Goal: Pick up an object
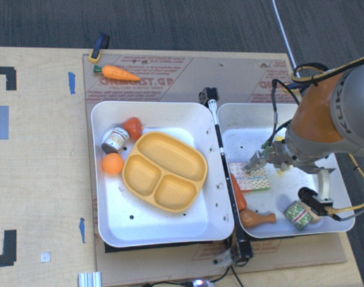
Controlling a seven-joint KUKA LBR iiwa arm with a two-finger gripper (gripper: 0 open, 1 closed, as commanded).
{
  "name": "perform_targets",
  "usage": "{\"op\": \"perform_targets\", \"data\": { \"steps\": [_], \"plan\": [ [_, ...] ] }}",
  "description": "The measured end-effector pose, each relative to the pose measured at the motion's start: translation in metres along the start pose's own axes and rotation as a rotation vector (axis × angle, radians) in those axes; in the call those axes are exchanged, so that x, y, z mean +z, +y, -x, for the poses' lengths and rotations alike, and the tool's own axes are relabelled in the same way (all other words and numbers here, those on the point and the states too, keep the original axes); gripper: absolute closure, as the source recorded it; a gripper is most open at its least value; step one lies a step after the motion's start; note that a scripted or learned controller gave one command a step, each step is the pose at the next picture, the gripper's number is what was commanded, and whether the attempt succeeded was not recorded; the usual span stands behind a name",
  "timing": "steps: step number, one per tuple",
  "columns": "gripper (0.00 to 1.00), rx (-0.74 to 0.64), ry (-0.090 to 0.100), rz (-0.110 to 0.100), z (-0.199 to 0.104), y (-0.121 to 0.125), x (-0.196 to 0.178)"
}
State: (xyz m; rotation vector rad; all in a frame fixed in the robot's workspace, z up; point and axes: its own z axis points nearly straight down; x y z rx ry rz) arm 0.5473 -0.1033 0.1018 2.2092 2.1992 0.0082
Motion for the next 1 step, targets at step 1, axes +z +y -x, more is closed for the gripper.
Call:
{"op": "perform_targets", "data": {
  "steps": [1],
  "plan": [
    [0.0,-0.003,0.012,-0.009,0.0247,-0.0632,0.0117]
  ]
}}
